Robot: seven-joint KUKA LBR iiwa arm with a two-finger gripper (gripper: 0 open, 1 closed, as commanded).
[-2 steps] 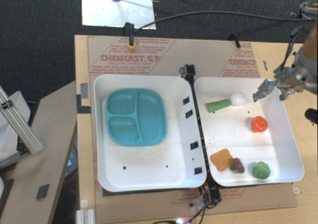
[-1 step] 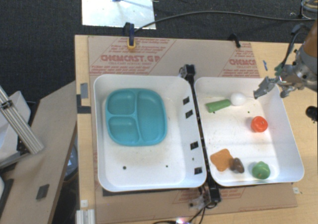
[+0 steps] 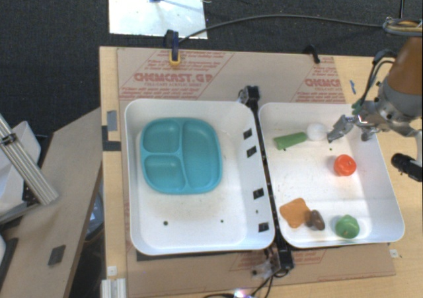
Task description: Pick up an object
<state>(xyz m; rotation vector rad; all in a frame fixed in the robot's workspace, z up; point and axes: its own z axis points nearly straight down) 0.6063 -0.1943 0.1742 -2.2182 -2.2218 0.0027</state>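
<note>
- Camera view: the table (image 3: 198,65) carries two shallow white bins side by side; the left bin (image 3: 145,224) holds a teal divided plate (image 3: 180,156) lying flat near its middle, well apart from everything else
- The right bin (image 3: 390,221) holds all the loose things, so any pick has to happen there: a green stick-shaped piece (image 3: 290,139) and a small white ball (image 3: 316,131) lie near the far edge, just beside each other
- A red-orange round thing (image 3: 344,165) sits alone toward the bin's right side, with bare floor around it, which in my judgement makes it the easiest to take
- Near the front edge an orange flat piece (image 3: 295,211), a brown lump (image 3: 315,220) touching it, and a green round thing (image 3: 347,226) lie in a loose row
- The arm (image 3: 404,78) reaches in from the right, its orange band above the wrist, and the jaws (image 3: 353,127) hang over the far right part of that bin, between the white ball and the red-orange thing and above both
- Nothing lies between the jaws; whether they are wide or narrow I cannot tell, as the parts blur together here
- The pick looks not yet made: every thing rests on the bin floor
</note>
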